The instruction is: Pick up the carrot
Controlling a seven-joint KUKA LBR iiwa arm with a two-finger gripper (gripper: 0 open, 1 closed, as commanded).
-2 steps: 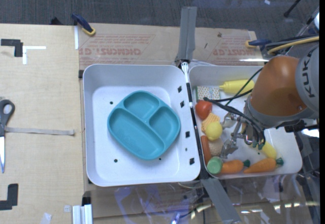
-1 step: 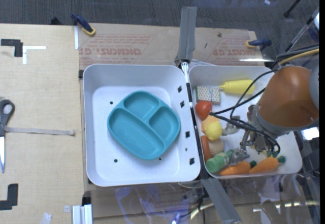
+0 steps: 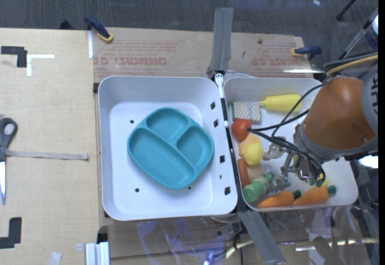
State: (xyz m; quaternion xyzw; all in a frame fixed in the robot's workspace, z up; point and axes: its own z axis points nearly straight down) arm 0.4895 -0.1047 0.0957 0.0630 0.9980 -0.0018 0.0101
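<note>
Down in the right bin my gripper hangs over crowded toys; I cannot tell its grip. Two carrots lie along the near wall, a green vegetable and lemon close by.

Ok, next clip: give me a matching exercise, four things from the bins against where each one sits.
Things:
1. plate
2. mustard bottle
3. carrot
4. lemon

Places:
A. near edge of the right bin, below the gripper
B. far side of the right bin
C. middle of the left bin
D. left side of the right bin, just below the tomato

Pairs: 1-C, 2-B, 3-A, 4-D
</note>
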